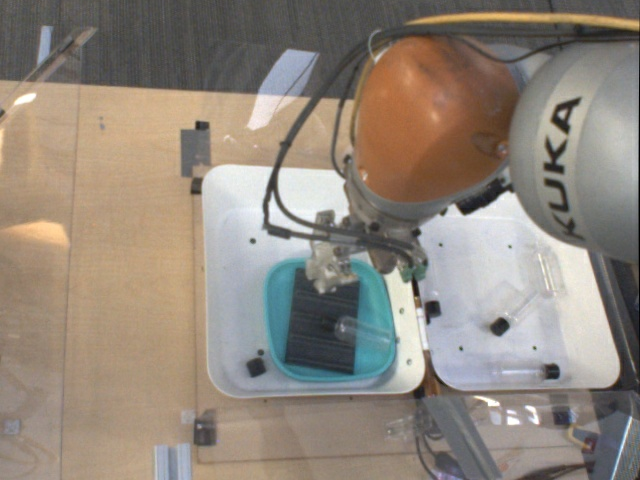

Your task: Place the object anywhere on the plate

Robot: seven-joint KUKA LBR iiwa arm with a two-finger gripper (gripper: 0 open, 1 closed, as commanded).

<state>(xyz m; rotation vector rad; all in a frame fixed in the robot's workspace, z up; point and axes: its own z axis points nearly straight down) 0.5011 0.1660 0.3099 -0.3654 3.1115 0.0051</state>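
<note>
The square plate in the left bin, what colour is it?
Teal plate, seen in the camera view.

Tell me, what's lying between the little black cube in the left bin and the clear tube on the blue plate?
In the camera view, the dark ribbed block lies between the black cube and the clear tube, resting on the blue plate.

The grey arm (575, 138) reaches in from the right, its orange band (430, 118) bulging above the wrist, and the pincer (327, 268) points straight downward.
</note>
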